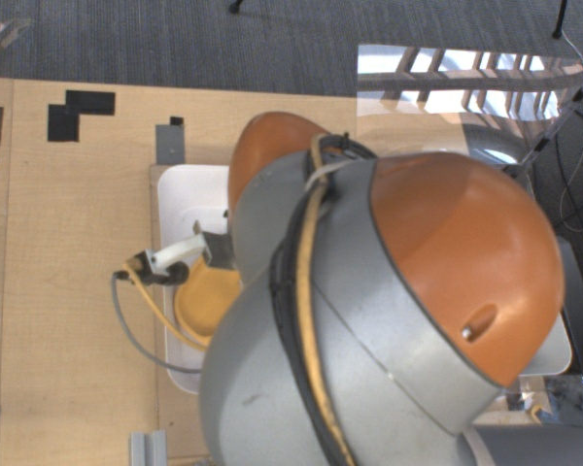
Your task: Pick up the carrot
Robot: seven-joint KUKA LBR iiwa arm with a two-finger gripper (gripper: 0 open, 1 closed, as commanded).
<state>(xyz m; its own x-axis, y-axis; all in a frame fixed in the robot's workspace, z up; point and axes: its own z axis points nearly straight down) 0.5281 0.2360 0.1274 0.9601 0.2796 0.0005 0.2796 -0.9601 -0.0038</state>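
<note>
Carrot: likely light, stiff, smooth-skinned | hold: across its thick middle | arm [418, 289] covers most of left bin [185, 190] | tool [217, 250] state: cannot tell

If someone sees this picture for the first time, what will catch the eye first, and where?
The grey arm with its broad orange band dominates, covering the middle and right of the view. At its left edge a yellow-orange round thing lies in the left white bin, partly hidden under the arm. A black L-shaped mark sits on the bench at upper left.
</note>
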